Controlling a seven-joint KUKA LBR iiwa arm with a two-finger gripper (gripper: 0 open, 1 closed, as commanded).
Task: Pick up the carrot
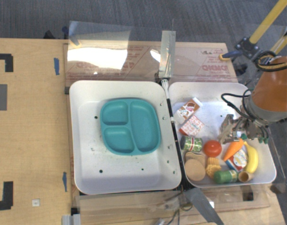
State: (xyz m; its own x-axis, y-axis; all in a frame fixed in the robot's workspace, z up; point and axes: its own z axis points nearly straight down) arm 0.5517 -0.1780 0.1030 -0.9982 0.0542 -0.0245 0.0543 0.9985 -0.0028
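Your end effector hangs low over the right bin, its metal fingers pointing down just above and left of the carrot; you cannot tell from this angle whether they are open or closed, and nothing shows between them. The carrot lies tilted in the right half of that bin, its orange body running from lower left to upper right with green at the upper end. A tomato sits just left of it, a banana just right, and a small red-and-white packet touches its lower side. Further left you have a green-labelled can and two cartons. The left bin holds a teal divided plate. Both bins rest on the bench.
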